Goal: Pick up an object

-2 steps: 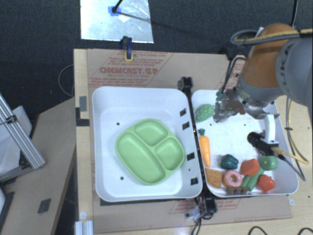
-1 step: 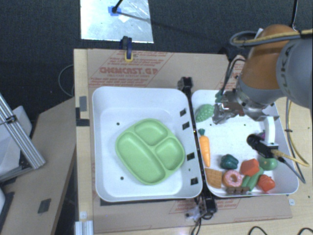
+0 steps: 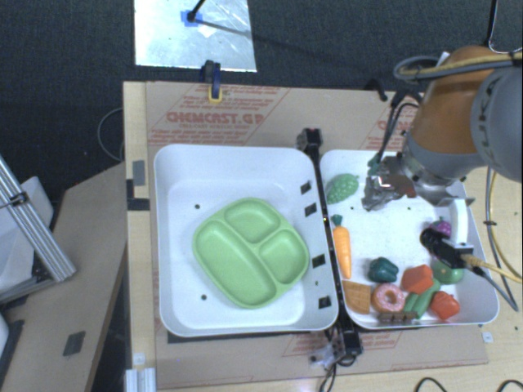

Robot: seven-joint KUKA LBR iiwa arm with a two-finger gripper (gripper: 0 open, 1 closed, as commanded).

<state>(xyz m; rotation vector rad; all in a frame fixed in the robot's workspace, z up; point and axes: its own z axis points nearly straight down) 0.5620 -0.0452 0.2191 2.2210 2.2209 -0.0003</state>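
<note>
Left white bin (image 3: 176, 219): holds one pale green three-compartment plastic plate (image 3: 249, 251), untouched. Right white bin (image 3: 368, 227): toy food lies loose. A green leafy vegetable piece (image 3: 341, 188) sits at 11 o'clock; an orange carrot (image 3: 341, 250) lies along the left wall at 9 o'clock; a pink frosted doughnut (image 3: 387, 298) at 6 o'clock; a red pepper piece (image 3: 417, 278) just beside it toward 5 o'clock. The hand (image 3: 381, 188) hangs over the bin's 12 o'clock area, just beside the leafy piece. Its opening cannot be told, and nothing is seen in it. Judgement: no object is lifted yet; the descent, grasp and lift all remain.
</note>
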